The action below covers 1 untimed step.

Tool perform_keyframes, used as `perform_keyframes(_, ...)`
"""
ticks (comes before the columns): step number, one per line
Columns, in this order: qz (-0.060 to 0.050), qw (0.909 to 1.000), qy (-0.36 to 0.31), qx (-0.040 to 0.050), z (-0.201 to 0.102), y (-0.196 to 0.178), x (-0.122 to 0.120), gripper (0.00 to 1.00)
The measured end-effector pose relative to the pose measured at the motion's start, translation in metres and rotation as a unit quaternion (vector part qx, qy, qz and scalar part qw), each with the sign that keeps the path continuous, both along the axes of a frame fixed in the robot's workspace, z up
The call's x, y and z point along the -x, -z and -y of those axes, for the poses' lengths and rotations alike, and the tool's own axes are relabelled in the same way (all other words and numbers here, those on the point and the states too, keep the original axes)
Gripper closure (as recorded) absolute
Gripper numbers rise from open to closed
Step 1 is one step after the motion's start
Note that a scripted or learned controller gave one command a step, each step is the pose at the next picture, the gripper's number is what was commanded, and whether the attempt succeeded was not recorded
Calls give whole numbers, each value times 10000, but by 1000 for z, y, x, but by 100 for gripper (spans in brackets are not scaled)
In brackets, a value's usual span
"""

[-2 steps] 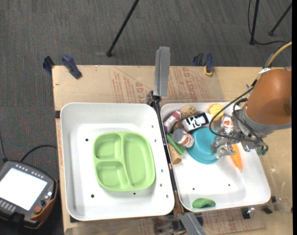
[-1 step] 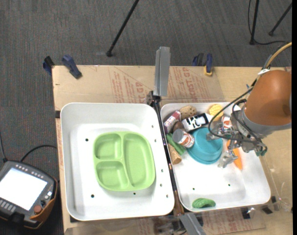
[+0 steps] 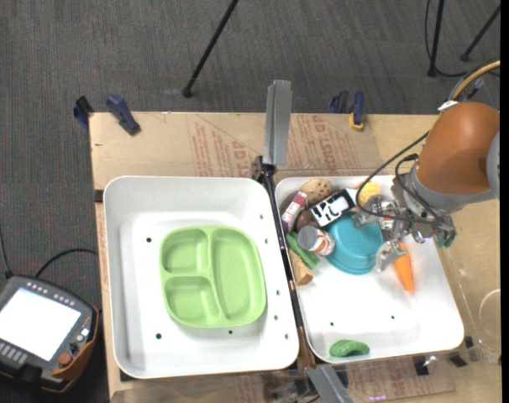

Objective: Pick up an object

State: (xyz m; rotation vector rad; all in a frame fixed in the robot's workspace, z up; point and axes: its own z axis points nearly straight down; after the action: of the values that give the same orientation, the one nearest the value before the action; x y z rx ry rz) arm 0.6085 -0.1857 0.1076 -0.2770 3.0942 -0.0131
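Here the arm (image 3: 460, 154) reaches in over the desk's (image 3: 196, 145) right edge and hangs above the right bin (image 3: 380, 330), its gripper (image 3: 390, 248) low between the blue bowl (image 3: 355, 243) and the carrot (image 3: 404, 271). Whether the jaws are released or clenched I cannot tell; the wrist and cables hide them, and nothing shows between them.

Likely targets sit crowded toward that bin's far-left corner: the bowl, a black card (image 3: 332, 207) leaning on its rim, a small can (image 3: 319, 242), a yellow ball (image 3: 369, 193) and a brown cookie-like lump (image 3: 316, 188). They touch or overlap, so a grasp there risks nudging neighbours. The carrot lies apart, just beside the gripper toward the right wall, and looks the easiest pick. A green pickle (image 3: 348, 348) lies alone near the near wall.

The left bin (image 3: 128, 225) carries a green tray (image 3: 212, 275), lying flat at its middle, well apart from the arm.
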Motion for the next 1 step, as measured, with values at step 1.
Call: perform_keyframes(1, 41, 9998, 218, -20, 20, 0, 11, 0)
